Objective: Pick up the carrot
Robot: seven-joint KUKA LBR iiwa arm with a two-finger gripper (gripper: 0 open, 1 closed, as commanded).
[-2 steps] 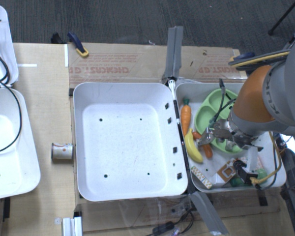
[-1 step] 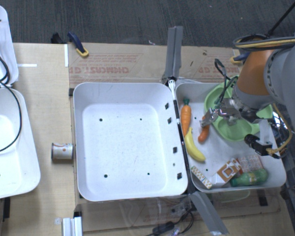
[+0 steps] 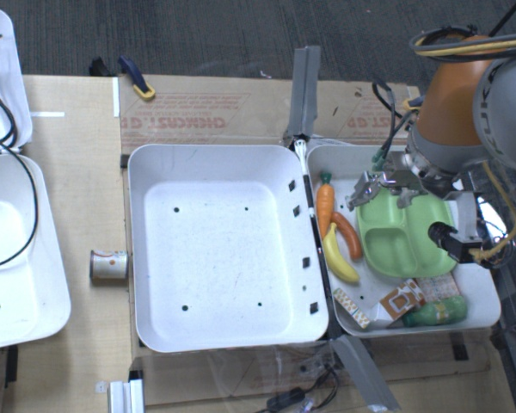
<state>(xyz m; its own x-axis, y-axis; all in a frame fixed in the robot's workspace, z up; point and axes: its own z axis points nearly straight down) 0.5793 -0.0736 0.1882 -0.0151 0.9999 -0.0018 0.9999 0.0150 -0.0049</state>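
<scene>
The carrot point(image 3: 325, 205) is orange with a green top and lies lengthwise against the left wall of the right bin point(image 3: 490, 304), near the back. My gripper point(image 3: 383, 194) hangs over the back edge of a green sectioned tray point(image 3: 404, 243), to the right of the carrot and apart from it. Its two metal fingers point(image 3: 359, 198) stand open with nothing between them.
A red-orange sausage point(image 3: 348, 236) and a banana point(image 3: 339, 260) lie just in front of the carrot. A small box point(image 3: 403, 300), a green bottle point(image 3: 436, 312) and a dotted strip point(image 3: 353, 309) sit at the bin's front. The left bin point(image 3: 138, 231) stands alongside. A small can point(image 3: 108, 265) lies on the bench.
</scene>
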